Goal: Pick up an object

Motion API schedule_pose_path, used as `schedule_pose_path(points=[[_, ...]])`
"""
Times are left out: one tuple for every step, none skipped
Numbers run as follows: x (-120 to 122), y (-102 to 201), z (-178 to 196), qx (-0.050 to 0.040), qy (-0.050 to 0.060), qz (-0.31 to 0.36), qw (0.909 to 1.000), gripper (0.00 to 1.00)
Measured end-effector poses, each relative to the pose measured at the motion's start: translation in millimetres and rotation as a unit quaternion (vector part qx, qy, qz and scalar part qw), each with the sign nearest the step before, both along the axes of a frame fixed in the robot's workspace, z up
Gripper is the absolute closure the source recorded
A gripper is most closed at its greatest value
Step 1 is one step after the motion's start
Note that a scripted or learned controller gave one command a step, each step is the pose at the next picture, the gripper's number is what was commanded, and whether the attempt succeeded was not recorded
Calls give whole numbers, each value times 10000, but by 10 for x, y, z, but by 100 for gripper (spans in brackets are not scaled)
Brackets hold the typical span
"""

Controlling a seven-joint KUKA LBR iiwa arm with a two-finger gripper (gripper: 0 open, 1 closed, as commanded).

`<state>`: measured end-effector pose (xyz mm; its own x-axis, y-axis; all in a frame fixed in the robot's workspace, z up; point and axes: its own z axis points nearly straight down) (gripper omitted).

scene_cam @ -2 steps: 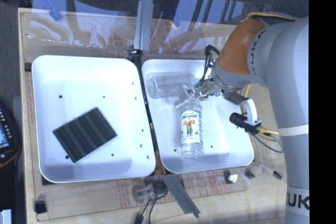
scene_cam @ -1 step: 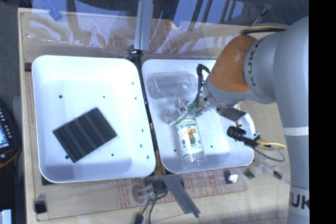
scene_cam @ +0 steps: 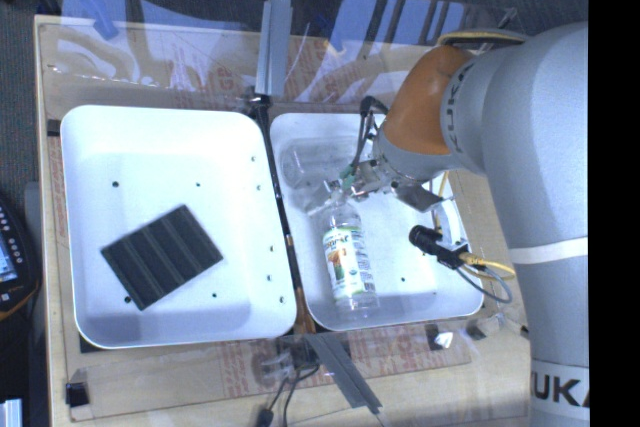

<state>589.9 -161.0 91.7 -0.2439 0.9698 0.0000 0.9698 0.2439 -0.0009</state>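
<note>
A clear plastic bottle [scene_cam: 347, 258] with a white, orange and green label lies on its side in the right bin [scene_cam: 420, 300], its neck pointing up toward the gripper. A clear cup or lid [scene_cam: 305, 163] rests in that bin's upper left. My gripper [scene_cam: 352, 183] reaches down into the bin's upper middle, right above the bottle's neck. The grey arm and orange band [scene_cam: 425, 110] hide most of it. A dark ridged rectangular pad [scene_cam: 160, 255] lies flat in the left bin [scene_cam: 90, 135].
A black cable with a connector [scene_cam: 440, 248] hangs over the right bin's right side. A metal clamp bar [scene_cam: 272, 40] stands between the bins at the back, and another bracket [scene_cam: 335, 370] sits at the front.
</note>
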Motion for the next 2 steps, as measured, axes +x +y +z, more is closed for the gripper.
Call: schedule_pose_path(points=[[-671, 176, -2, 8, 9, 393, 9992, 0], [31, 387, 7, -13, -8, -419, 9991, 0]])
